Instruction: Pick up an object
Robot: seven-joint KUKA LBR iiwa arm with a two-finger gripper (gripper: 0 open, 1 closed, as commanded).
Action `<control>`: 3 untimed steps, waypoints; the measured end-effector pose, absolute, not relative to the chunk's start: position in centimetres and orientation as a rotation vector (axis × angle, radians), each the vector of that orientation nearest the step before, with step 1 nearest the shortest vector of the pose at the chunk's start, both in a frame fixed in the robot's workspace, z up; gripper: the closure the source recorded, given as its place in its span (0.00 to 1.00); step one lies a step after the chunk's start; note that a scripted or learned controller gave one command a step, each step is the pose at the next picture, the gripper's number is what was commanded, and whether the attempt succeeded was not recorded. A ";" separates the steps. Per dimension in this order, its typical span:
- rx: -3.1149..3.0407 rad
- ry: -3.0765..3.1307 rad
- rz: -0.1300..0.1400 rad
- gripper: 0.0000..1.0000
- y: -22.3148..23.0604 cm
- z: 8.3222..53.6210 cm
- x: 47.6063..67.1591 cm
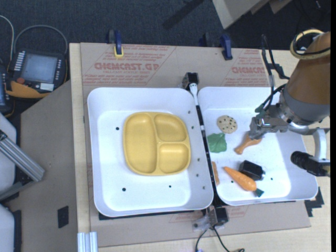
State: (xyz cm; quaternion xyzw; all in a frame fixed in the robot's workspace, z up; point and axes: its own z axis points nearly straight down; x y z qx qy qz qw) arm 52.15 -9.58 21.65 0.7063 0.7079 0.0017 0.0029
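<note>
My gripper point(261, 128) hangs low over the right bin point(299, 190), just at the upper right end of an orange-brown elongated piece point(245, 144). Whether it touches that piece I cannot tell. A round speckled cookie point(227, 123) lies to its left, with a green lump point(216, 142) below the cookie. Toward the bin's front lie an orange carrot point(240, 177) and a small black block point(251, 169) right beside it.
The left bin point(105, 193) carries a yellow divided plate point(156, 143) in its middle. The grey arm with its orange band point(310, 83) covers the right bin's far right side. A black part point(308, 163) sticks out at the right edge.
</note>
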 end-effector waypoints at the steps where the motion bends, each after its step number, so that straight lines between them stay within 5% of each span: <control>1: 2.218 2.219 0.003 1.00 -9.6 22.6 52.2; 3: 2.213 2.228 0.004 1.00 1.0 23.7 54.0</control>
